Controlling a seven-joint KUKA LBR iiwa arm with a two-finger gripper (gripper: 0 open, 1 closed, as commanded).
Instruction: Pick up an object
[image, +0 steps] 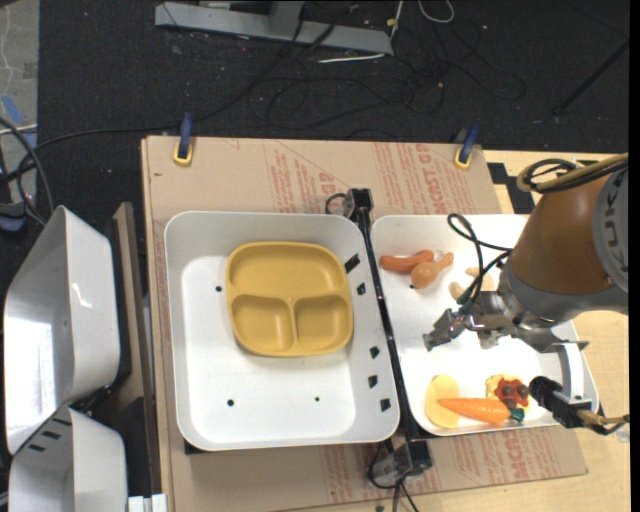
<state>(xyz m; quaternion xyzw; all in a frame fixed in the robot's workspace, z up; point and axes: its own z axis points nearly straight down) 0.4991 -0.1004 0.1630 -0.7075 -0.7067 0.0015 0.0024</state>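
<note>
We saw the arm (575, 245) reach in from the right over the right bin (405, 330), its end effector (447, 328) low above the bare white floor near the middle of that bin. We could not tell how the end effector was set, since its dark tip was small and partly merged with the wrist hardware, and nothing was visibly caught in it. The objects to pick lay around it in the same bin. An orange sausage-shaped toy (405, 262) sat near the far edge, with a rounder orange piece (430, 271) touching its right end. A small pale object (460, 290) lay just beside the wrist. Along the near edge lay a carrot (476, 409), resting partly on a yellow round piece (441, 398), and next to it a small red and green item (510, 390). In the left bin (200, 390) a yellow divided plate (290, 297) sat upright toward the far side, well apart from the end effector. Both bins stood on the cardboard-covered surface (270, 175).
</note>
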